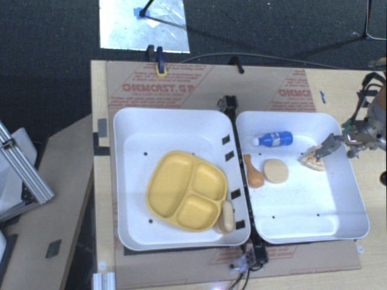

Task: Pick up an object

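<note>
I see the wide tan counter [338, 246] with two shallow white bins side by side on it. The left white bin [139, 144] holds a big yellow plastic tray with three sections [186, 190] — a small pale bread roll [227, 216] touches its lower right corner. The right white bin [344, 216] holds a blue plastic bottle lying on its side [273, 139], a round tan cookie-shaped disc [276, 171], a brown wooden-looking drumstick [254, 173] just beside it, and a small pale slice-shaped piece [313, 159]. My end effector [329, 145] hangs right over that slice — I cannot tell its state.
</note>
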You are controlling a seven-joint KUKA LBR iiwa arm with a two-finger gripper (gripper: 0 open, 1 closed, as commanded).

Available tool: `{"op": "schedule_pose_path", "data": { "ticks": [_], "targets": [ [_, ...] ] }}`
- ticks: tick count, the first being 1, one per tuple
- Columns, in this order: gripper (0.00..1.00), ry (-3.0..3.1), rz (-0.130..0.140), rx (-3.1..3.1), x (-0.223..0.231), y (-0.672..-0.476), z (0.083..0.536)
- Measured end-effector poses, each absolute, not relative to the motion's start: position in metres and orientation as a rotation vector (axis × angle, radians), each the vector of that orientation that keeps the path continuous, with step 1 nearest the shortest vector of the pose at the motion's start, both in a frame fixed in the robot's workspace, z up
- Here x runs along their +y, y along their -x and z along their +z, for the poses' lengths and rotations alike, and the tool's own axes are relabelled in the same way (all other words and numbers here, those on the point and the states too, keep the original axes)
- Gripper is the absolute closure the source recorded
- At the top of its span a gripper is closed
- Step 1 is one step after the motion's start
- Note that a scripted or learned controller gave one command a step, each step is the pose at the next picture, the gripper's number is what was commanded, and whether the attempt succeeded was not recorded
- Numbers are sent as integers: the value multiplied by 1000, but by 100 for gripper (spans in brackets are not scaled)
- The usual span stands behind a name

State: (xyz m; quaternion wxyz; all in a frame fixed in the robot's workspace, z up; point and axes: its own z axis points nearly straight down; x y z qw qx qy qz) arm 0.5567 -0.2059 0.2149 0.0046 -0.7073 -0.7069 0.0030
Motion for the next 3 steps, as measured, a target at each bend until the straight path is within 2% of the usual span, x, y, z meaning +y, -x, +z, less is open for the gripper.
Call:
{"op": "schedule_pose_path", "data": {
  "ticks": [1, 2, 3],
  "targets": [
    [0, 2219, -1, -2226, -205, -560, 222],
    [0, 2215, 0, -2227, -197, -567, 168],
    [0, 2219, 1, -2223, -200, -566, 107]
  ]
}}
